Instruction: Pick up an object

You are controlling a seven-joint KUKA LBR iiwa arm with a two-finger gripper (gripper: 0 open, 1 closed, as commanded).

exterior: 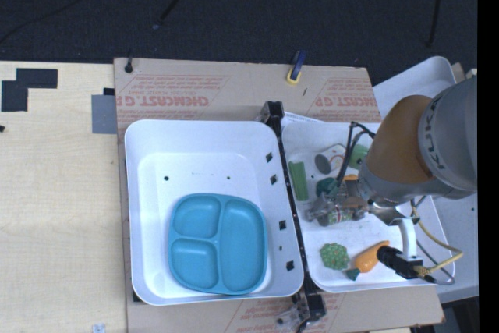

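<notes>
The arm (425,144) reaches in from three o'clock over the right bin (312,129); its gripper (331,208) sits low among small items. The orange carrot-like toy (369,257), at five o'clock in that bin, looks light, stiff, slightly slick; best taken across its middle. The green bumpy piece (334,255) lies just beside it.

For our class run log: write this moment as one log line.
arm: over right bin | gripper: low among items, grip unclear | green block, orange toy: loose | left bin: blue tray
</notes>
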